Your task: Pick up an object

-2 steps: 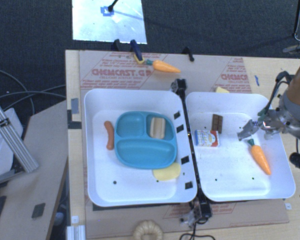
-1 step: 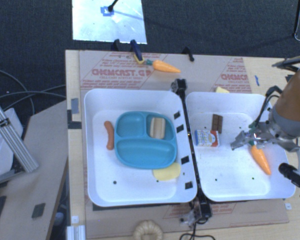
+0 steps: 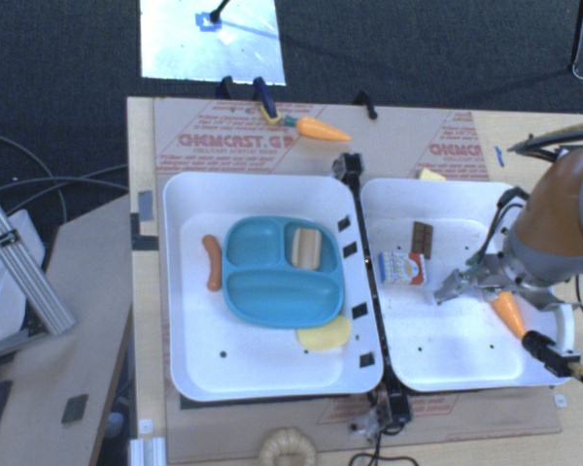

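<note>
Tool (image 3: 450, 289) low in right bin (image 3: 437, 372), fingers spread, holding nothing. Carton (image 3: 402, 267) just left: centre over it, descend, then close.

Arm (image 3: 559, 221) low, wrist tilted leftward

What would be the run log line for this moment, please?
arm: over right bin | gripper: near small carton, nothing seen held | carrot: beside arm

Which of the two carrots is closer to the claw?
The carrot in the right bin, right beside the claw; the other carrot lies outside, behind the bins.
</note>
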Tool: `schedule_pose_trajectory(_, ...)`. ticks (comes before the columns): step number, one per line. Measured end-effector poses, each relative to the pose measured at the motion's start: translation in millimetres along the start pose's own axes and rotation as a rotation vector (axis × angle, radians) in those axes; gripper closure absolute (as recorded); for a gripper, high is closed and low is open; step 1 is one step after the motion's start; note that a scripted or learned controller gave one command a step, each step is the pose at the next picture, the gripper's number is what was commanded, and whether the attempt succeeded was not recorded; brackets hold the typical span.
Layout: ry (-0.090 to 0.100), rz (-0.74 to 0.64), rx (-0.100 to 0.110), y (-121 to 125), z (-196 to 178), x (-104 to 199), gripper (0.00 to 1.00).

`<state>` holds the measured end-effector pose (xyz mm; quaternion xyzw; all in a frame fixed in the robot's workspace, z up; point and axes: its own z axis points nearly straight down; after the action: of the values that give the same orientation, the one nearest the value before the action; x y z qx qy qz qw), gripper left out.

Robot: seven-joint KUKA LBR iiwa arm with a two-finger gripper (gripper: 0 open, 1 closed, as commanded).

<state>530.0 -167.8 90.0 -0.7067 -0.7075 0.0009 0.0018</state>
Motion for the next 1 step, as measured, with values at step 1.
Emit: schedule_pose_trajectory(1, -0.002, 0.000, -0.007, 1.8, -13.5, -0.7, 1.00)
